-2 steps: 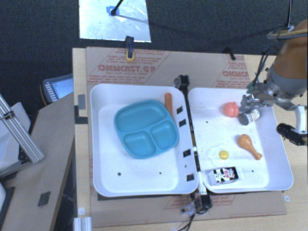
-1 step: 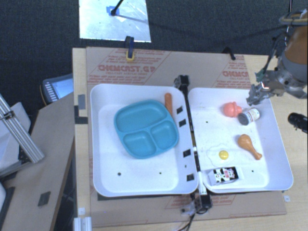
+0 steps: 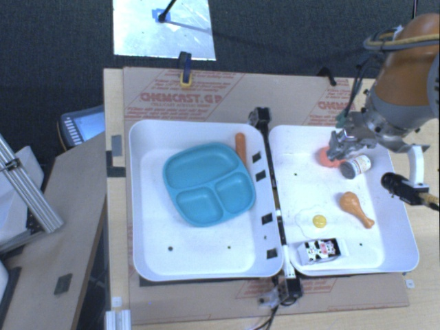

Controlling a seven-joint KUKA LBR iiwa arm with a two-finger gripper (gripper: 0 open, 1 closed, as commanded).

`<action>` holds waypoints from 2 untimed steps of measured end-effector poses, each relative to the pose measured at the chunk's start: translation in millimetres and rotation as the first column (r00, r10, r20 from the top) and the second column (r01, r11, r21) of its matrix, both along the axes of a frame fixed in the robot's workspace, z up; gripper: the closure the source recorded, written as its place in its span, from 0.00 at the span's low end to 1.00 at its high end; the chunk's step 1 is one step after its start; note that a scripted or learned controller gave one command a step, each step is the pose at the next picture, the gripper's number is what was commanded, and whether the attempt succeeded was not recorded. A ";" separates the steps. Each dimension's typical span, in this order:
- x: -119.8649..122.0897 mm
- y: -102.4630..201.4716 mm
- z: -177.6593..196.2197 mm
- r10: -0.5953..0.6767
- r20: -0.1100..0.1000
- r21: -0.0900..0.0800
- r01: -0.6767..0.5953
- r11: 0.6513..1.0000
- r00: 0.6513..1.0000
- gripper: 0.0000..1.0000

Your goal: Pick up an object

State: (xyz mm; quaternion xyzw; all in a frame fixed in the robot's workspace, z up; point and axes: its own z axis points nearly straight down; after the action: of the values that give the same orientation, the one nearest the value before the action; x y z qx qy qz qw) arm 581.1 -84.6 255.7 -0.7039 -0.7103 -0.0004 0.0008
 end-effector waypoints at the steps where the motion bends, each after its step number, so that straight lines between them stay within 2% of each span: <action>1: -1.2 55.7 -8.4 0.001 0.001 0.001 -0.001 1.000 1.000 1.00; 2: -18.5 111.0 -23.6 0.001 0.000 0.001 -0.001 1.000 1.000 1.00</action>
State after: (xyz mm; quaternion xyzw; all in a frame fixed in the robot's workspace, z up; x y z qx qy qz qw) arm 562.6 26.4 232.0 -0.7037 -0.7105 -0.0007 0.0011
